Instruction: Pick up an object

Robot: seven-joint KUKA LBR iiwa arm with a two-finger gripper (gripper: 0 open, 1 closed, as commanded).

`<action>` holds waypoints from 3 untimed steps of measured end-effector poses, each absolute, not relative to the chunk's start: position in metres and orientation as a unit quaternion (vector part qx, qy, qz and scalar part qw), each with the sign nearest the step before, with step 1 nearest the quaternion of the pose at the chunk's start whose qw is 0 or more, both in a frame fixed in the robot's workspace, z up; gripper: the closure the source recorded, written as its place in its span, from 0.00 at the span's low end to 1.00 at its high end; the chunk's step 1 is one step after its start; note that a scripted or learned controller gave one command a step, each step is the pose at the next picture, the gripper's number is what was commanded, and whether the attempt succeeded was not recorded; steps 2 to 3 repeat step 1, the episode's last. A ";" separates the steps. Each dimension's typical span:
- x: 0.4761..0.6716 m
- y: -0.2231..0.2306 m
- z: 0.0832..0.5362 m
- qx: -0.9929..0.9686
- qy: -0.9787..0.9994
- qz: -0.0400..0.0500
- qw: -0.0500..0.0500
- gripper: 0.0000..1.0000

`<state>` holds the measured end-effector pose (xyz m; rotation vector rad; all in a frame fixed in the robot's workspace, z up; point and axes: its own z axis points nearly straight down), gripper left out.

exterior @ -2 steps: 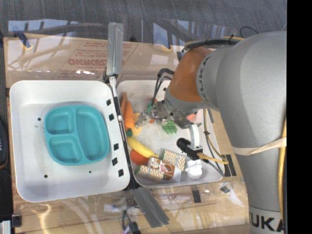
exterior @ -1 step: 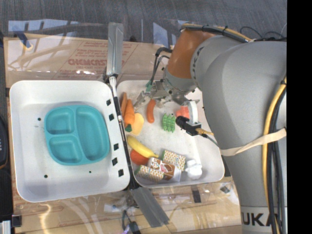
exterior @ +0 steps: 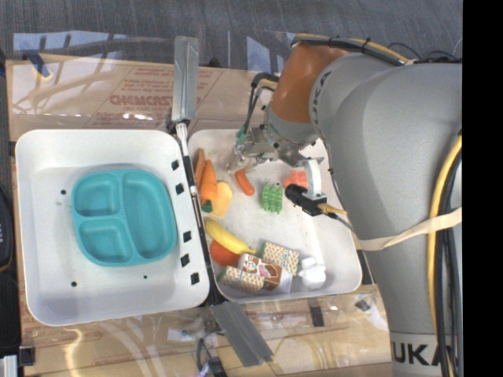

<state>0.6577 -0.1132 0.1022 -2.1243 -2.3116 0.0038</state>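
- Cardboard and clear plastic sheeting cover the bench (exterior: 118,93) under two white bins, with dark carpet beyond it at the top of your view.
- Nothing is lifted yet, as far as you can see: every toy lies on the floor of the right bin (exterior: 342,246), so the pick is not done.
- Your likeliest target is the small orange carrot piece (exterior: 244,184), just below the end effector (exterior: 250,152), which hangs low over the bin's far end.
- You cannot tell how wide the end effector stands; it is a blur of metal, with nothing visibly in it.
- Just left of that carrot piece lie a long carrot (exterior: 207,185) and a yellow fruit (exterior: 223,199), against the bin's left wall.
- To its right sit a green studded piece (exterior: 272,198) and a red piece (exterior: 296,180), part hidden by the wrist.
- Nearer the camera from it are a banana (exterior: 224,235), a tomato-red piece (exterior: 221,252), printed cartons (exterior: 263,269) and a white lump (exterior: 313,272).
- Crowding at the left wall could foul a descent there, you may judge.
- Well left, the other bin (exterior: 39,155) holds a teal divided tray (exterior: 123,217).
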 end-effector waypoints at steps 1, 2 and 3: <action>0.598 -0.081 0.194 -0.690 -0.724 0.000 0.000 1.00; 0.598 -0.081 0.194 -0.690 -0.724 0.000 0.000 1.00; 0.598 -0.081 0.194 -0.690 -0.724 0.000 0.000 1.00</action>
